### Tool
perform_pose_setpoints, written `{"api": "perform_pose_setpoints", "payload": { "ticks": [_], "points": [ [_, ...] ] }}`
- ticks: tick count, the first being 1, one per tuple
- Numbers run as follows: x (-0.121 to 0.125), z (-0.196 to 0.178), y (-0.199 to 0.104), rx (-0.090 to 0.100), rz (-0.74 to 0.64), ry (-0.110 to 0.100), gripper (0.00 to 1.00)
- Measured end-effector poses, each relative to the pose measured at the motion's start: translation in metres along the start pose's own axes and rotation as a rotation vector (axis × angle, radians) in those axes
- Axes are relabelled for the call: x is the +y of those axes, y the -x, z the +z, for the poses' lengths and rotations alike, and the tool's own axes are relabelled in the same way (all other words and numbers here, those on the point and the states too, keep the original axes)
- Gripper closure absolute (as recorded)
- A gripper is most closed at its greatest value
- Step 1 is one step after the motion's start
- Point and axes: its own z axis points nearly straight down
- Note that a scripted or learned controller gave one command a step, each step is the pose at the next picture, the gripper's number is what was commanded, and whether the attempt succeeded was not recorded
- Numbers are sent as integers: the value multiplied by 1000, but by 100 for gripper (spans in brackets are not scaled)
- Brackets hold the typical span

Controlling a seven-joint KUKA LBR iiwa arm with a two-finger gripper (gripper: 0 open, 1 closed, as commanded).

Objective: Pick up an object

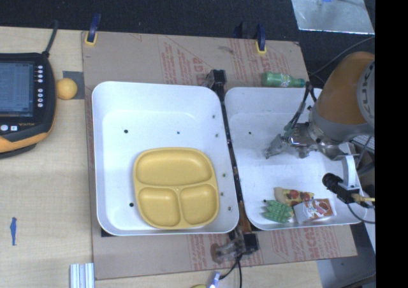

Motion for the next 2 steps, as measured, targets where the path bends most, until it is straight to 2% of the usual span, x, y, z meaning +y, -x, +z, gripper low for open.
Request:
{"api": "perform_pose_setpoints", "payload": {
  "ticks": [1, 2],
  "points": [
    [66, -102, -41, 1, 3, 7, 0],
    [74, -21, -26, -1, 2, 2, 0]
  ]
}}
